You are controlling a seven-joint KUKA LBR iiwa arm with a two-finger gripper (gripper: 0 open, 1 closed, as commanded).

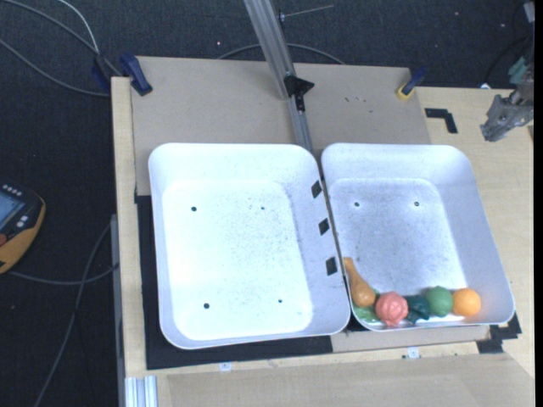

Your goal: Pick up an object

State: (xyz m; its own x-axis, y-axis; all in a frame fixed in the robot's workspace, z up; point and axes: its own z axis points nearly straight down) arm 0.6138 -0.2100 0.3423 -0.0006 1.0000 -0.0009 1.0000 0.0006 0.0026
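Off at the right edge the claw [506, 119] hangs beyond both bins; whether it's apart or together I cannot tell. Right bin [475, 202] holds an orange ball [467, 302], green ball [439, 299], pink ball [391, 308] and carrot [359, 285] along its near wall.

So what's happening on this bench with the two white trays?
A robot arm is meant to pick up an object. Its pincer hangs at the right edge of the view, beyond the far right corner of the right bin, with nothing visibly in it. A few small toys are bunched along that bin's near edge: an orange ball, a green ball, a pink ball and an orange carrot-like piece. The left bin sits alongside.
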